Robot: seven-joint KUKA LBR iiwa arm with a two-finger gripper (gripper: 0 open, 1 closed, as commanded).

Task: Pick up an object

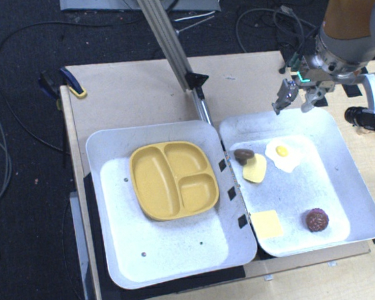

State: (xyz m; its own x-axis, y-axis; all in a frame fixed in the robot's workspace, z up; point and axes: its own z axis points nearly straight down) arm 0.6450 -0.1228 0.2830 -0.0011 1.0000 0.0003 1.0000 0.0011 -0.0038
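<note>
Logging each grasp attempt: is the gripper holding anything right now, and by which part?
Nothing is held. The gripper hangs open above the right bin's far edge, nothing between its fingers.

The setting was a robotics lab, not a home or kitchen. A pale wooden tabletop (134,98) stood on a dark floor strewn with loose black cables (13,98), with an aluminium camera mast (164,34) rising from its far edge and a clamp (72,85) gripping one corner. Two shallow white bins (113,208) held toy food and a yellow divided plate (175,179), and a grey industrial arm with an orange band (349,6) reached in from the right.
</note>
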